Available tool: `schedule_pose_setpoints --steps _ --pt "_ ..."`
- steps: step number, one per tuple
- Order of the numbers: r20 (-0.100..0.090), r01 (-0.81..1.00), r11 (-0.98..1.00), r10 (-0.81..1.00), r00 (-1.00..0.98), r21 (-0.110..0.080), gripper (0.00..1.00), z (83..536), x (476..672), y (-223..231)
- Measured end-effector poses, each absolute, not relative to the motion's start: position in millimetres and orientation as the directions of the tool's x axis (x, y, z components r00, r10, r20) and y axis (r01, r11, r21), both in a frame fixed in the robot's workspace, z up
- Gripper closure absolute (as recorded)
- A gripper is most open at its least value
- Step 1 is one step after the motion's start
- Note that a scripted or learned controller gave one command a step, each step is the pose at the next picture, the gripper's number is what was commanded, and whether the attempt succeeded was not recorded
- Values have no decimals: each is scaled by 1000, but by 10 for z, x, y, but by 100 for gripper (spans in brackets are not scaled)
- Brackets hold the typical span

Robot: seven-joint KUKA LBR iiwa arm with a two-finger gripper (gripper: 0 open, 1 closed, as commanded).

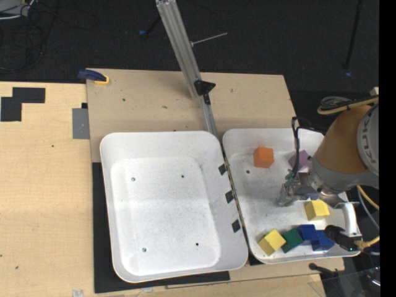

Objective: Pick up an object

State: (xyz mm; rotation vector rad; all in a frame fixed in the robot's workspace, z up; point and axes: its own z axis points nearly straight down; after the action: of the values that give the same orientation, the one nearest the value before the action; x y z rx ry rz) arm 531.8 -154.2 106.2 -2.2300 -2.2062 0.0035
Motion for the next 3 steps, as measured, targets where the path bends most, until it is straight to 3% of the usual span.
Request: schedule_pose_setpoints --steps 2,3 --pt "-1 1000 2 1000 -2 4 100 2299 5335 -1464" --pt "0 1000 2 1000 -2 -1 100 2398 5336 -1471"
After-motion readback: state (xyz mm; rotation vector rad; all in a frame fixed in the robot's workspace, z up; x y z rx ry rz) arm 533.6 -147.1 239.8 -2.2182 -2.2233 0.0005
